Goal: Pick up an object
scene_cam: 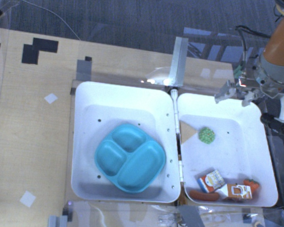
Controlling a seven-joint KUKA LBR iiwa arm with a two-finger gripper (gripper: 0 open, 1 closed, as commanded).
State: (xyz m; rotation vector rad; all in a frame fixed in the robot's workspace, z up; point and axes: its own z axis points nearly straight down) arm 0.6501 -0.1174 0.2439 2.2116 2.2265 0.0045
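Nearest the lens, along the right bin's point(265, 142) front wall, lie a sausage point(203, 195), a small carton point(212, 180), an orange box point(239, 191) and what may be a carrot point(251, 185), crowded together; a green ball point(207, 135) sits alone mid-bin beside a tan wedge point(186, 132); the left bin point(80, 129) bears a blue divided plate point(130, 158); the gripper point(237, 94) hangs over the right bin's far rim, fingers spread, nothing between them; nothing is picked yet; risks, as I judge them: the ball rolling off closing fingers, or a descent into the crowded corner nudging neighbours and striking the wall.
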